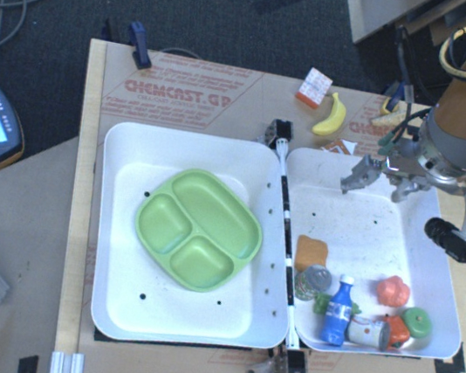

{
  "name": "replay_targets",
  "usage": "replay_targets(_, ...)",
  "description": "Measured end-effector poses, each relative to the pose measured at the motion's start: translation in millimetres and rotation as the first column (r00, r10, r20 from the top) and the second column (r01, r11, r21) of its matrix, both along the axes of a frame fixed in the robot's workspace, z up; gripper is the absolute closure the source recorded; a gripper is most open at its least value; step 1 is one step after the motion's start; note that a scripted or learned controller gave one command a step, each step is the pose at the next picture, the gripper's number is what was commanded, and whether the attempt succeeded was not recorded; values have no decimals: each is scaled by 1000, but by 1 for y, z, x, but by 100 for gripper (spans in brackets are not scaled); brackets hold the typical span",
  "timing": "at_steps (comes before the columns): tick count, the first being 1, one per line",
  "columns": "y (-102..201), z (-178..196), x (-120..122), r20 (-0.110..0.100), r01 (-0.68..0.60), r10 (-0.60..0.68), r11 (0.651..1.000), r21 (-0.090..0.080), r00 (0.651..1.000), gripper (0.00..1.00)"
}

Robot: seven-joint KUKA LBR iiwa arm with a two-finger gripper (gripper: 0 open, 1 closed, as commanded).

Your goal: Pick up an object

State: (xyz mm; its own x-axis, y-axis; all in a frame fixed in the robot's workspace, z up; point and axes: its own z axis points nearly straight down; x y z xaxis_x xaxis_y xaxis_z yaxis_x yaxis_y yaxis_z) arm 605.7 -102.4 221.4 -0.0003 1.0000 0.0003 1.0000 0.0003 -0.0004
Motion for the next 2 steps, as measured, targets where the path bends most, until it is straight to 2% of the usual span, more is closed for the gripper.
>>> replay_targets(1,21,-39,-56,-9,1,-1,1000,3,1000,0)
replay_targets(2,8,-142,-63,-5,4,-4,1000,1,1000,0)
